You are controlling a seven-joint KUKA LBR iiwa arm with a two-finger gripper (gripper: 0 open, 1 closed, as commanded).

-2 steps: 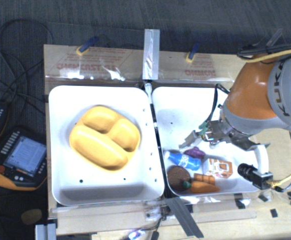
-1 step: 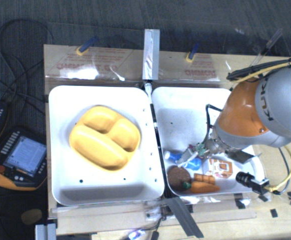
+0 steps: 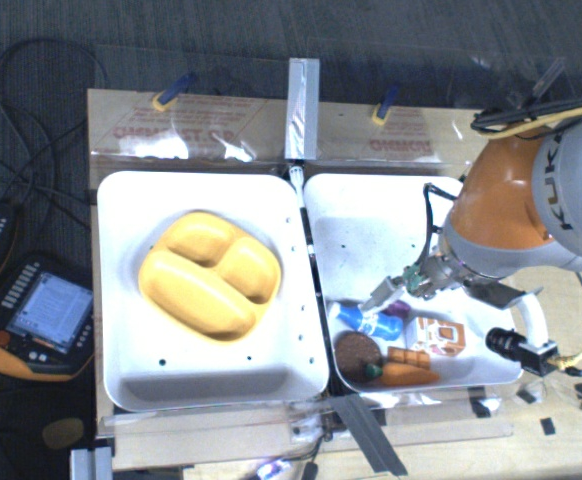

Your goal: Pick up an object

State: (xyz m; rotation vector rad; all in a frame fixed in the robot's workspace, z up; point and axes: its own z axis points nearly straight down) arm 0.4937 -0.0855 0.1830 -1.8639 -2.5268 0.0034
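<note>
While you can't tell the jaws' state, take the light, stiff blue object across its middle.

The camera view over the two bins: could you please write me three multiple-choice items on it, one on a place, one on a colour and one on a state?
1. Where does the big yellow object lie?
A. in the left bin
B. in the right bin
C. on the floor

2. What colour is the band on the arm above the wrist?
A. green
B. orange
C. purple

3. How does the gripper stand relative to the small objects?
A. far over the left bin
B. low in the right bin, just above the blue item
C. outside both bins

Answers: 1 A, it fills the middle of the left bin. 2 B, the band is plainly orange. 3 B, its tip sits in the right bin next to the blue item.
</note>
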